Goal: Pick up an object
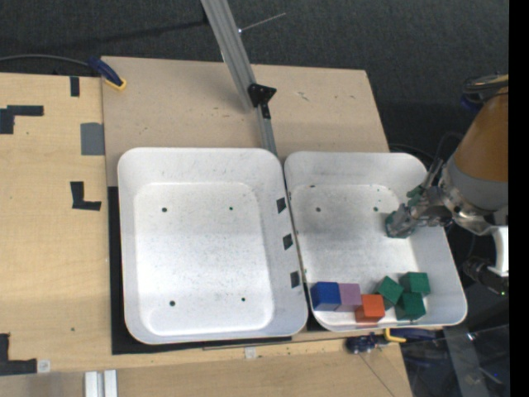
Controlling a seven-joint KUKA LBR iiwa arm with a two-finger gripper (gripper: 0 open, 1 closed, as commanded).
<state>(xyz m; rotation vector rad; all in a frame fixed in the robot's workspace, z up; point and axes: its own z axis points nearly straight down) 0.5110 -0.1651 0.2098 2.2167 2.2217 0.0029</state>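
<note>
Seen from above, the surface [231, 106] carries two shallow white bins side by side. The left bin [132, 222] sits toward the surface's middle, and the right bin [347, 180] reaches its right edge.

The arm [483, 151] comes in over the right rim of the right bin. Its tool [399, 223] hangs low above the bin's floor near the right wall, with nothing seen between its tips; whether it is spread or pressed together I cannot tell, as it is small and dark.

The blocks are bunched along the near wall of the right bin, toward its near right corner, well apart from the tool: a blue block [326, 295], a purple block [350, 294] touching it, an orange block [371, 307], and three green blocks [405, 294] close together.
</note>
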